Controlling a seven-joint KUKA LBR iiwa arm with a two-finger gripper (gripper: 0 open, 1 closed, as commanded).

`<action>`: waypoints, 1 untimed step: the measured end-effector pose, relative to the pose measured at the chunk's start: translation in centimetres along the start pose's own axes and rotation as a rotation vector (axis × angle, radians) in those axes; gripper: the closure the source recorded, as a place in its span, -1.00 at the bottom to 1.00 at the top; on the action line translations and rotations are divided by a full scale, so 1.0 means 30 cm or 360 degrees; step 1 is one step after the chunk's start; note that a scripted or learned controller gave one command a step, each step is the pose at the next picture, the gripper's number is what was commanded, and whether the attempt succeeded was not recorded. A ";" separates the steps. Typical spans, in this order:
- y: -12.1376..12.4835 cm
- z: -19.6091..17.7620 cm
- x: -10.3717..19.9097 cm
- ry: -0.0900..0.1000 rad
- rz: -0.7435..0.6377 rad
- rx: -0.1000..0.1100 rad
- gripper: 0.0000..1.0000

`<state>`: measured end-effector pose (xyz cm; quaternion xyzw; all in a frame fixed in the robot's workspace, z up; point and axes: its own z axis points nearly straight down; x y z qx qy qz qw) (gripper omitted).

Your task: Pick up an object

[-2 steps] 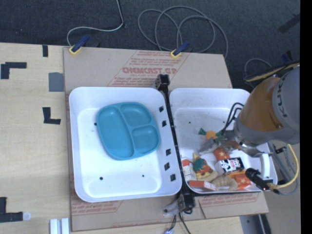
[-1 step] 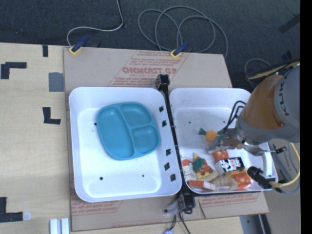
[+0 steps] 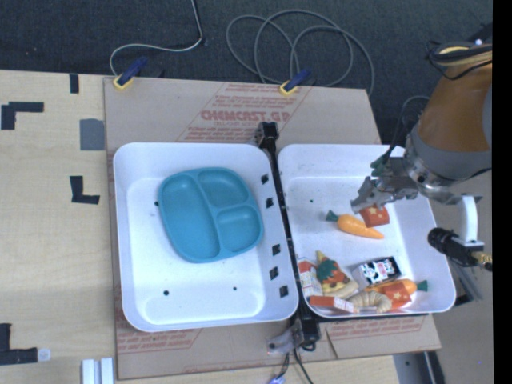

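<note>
Over the right bin (image 3: pixel 320 166), the gripper (image 3: pixel 376 202) pinches a small red block (image 3: pixel 375 214) just above a toy carrot (image 3: pixel 358 226). More toy food (image 3: pixel 352 282) sits along the near edge. A blue plate (image 3: pixel 211 214) lies in the left bin (image 3: pixel 136 214).

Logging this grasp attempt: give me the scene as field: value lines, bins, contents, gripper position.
left bin: holds blue divided plate
right bin: toy carrot, small red block, pile of toy food along near edge
gripper: over right bin, right above the red block
grasp: cannot tell, nothing visibly between the fingers
arm: enters from right
</note>
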<state>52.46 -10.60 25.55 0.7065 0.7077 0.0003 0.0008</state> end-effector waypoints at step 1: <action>0.262 0.059 0.328 0.0002 -0.0002 0.0005 1.00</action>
